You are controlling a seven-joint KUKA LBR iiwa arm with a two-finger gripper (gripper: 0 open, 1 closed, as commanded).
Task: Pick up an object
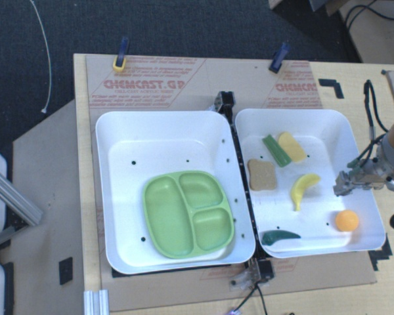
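You've got two bins side by side on the desk (85, 176). Left bin (118, 136) holds a divided plate (187, 213), toward its near side. In the right bin (335, 126): a pepper-like stick (276, 150) and a lemon-like piece (292, 147) touching at the far side, a bread slice (262, 174) just nearer by the left wall, a banana (303, 189) mid-bin, an orange (347, 221) near right, a leaf-shaped piece (280, 237) at the near edge. End effector (353, 181) sits at the right wall, above the orange.

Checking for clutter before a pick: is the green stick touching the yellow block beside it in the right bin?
Touching, as far as the camera view shows: the green stick lies tilted against the yellow block's left side, with no white bin floor visible between them.
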